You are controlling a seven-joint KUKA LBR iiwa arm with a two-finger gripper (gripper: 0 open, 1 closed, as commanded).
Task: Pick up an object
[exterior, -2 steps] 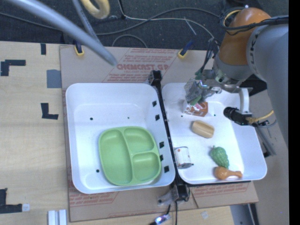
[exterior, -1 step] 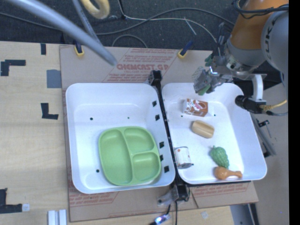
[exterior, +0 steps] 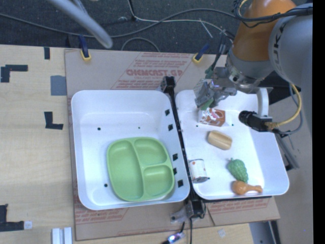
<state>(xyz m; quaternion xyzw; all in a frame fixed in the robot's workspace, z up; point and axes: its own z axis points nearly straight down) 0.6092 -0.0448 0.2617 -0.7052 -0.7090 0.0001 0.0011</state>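
My gripper (exterior: 207,96) hung low in the right bin (exterior: 264,151), directly above a red-and-white packet (exterior: 212,117); whether its fingers were open or closed I could not tell. Nearby lay a tan roll (exterior: 219,140), a can (exterior: 197,170), and a green toy (exterior: 237,169).

Left of frame: white bin (exterior: 86,105) on cardboard sheet (exterior: 147,70) over wooden counter (exterior: 30,146).
Inside, toward lower middle, green three-compartment plate (exterior: 139,169); black tape marks (exterior: 51,121) at far left; cables (exterior: 152,19) across top.
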